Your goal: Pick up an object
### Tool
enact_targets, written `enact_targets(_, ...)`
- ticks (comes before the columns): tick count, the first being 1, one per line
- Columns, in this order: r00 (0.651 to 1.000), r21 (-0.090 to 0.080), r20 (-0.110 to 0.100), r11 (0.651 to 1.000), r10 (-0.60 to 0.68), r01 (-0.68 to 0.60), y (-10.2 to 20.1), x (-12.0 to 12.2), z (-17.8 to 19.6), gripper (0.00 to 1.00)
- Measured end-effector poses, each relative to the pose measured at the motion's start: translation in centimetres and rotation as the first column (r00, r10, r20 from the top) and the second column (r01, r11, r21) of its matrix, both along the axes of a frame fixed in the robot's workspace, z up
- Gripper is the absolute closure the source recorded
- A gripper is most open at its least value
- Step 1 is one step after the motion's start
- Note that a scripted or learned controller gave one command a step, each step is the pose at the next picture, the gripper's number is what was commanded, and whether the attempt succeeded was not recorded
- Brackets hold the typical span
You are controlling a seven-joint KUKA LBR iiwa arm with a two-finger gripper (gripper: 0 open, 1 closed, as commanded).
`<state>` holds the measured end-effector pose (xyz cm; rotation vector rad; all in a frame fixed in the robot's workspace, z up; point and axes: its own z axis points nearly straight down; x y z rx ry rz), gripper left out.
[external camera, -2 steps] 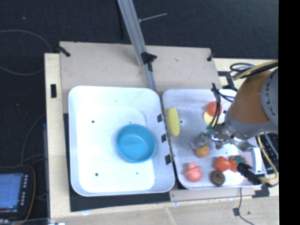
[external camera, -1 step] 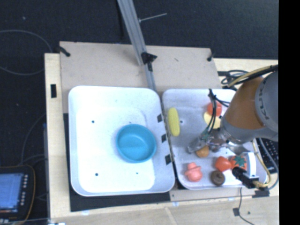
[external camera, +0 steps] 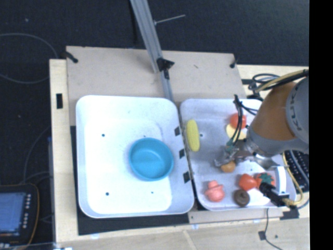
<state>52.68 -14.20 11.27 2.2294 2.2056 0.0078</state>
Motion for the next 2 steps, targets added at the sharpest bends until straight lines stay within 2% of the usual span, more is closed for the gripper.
enact_targets(2, 1.000, 0.001, -0.002, 1.000, 0.011, -0.011, -0.8, 0.1, 9.1, 1.00)
